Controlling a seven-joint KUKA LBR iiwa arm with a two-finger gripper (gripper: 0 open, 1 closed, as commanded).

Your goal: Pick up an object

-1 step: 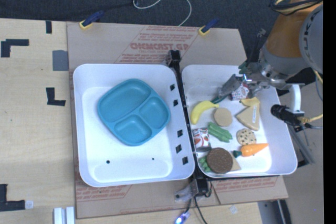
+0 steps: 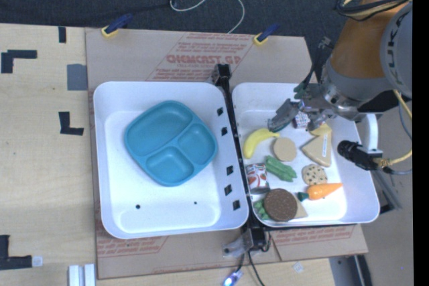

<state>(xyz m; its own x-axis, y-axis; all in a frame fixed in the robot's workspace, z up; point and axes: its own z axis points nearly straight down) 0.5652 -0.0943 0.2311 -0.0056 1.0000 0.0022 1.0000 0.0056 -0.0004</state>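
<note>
Here, seen from above, two shallow white bins sit side by side on a table (image 2: pixel 40 164). The left bin (image 2: pixel 110 144) carries a blue divided plate (image 2: pixel 171 142). The right bin (image 2: pixel 358 207) holds a cluster of toy food, and the pincer (image 2: pixel 301 116) hangs over its upper part, reaching in from the right on a grey arm with an orange band (image 2: pixel 365 43).

The toys lie mostly below the pincer. A yellow banana (image 2: pixel 258 140) curves just below and to its left. A round tan cookie (image 2: pixel 285 149) sits directly below it, with a green pea pod (image 2: pixel 280 168) further down. A pale wedge of cheese (image 2: pixel 320 146) lies just below and right of the pincer. Lower still are a small speckled cookie (image 2: pixel 313 175), an orange carrot (image 2: pixel 324 191), a brown round patty (image 2: pixel 279 205) and a small red and white can (image 2: pixel 257 177).

Whether the pincer's fingers are apart or together cannot be told, nor whether anything is between them.
</note>
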